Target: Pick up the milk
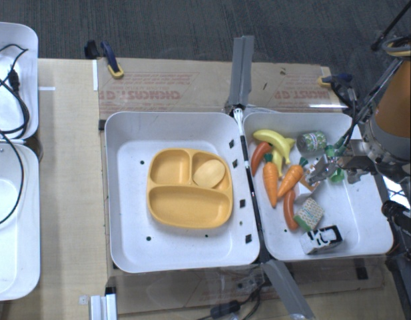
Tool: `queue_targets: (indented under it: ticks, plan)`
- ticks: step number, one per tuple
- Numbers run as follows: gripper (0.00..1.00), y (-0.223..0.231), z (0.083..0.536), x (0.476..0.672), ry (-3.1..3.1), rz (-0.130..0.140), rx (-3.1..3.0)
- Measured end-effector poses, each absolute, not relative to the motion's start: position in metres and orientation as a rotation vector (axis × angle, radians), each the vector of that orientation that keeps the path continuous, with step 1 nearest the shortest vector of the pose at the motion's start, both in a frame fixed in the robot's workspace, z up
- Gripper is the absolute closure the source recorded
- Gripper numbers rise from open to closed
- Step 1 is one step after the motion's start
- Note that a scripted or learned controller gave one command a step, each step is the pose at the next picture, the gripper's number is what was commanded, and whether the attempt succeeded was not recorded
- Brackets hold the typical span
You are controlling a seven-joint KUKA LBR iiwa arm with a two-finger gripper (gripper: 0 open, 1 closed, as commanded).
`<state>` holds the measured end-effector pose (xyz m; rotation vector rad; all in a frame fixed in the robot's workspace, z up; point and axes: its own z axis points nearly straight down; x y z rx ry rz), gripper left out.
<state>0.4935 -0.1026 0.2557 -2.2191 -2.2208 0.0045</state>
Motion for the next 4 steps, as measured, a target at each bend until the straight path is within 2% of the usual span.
queue_targets:
  ticks: [1,2,3,4]
  plan:
    - [0.0,-0.128,0.344,0.49,-2.453,0.003,-1.962]
    - [0.0,-0.113,0.246,0.524,-2.556,0.003,-1.822]
    - [0.0,-0.155,0.171,0.548,-2.535,0.003,-1.852]
    - [0.0,-0.187,0.213,0.508,-2.351,0.003,-2.082]
